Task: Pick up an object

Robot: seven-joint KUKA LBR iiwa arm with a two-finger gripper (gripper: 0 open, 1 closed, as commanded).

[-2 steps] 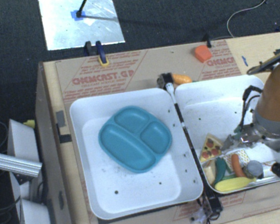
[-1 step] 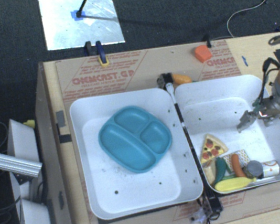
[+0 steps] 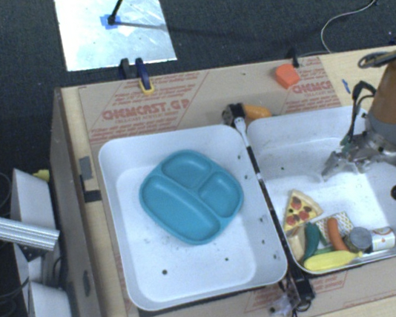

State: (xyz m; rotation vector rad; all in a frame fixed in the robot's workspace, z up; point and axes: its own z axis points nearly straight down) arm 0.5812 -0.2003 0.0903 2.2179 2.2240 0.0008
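Grey metal gripper hangs over the right bin, spread open and holding nothing. Near it lies a pizza slice toy: probably light, stiff plastic, best pinched across its flat edges.

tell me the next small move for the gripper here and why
Probably shift toward the camera and lower over the pile. The gripper hovers above bare floor of the right bin, while the pizza slice, carrot and banana lie clustered at that bin's near edge. The pizza slice lies nearest.
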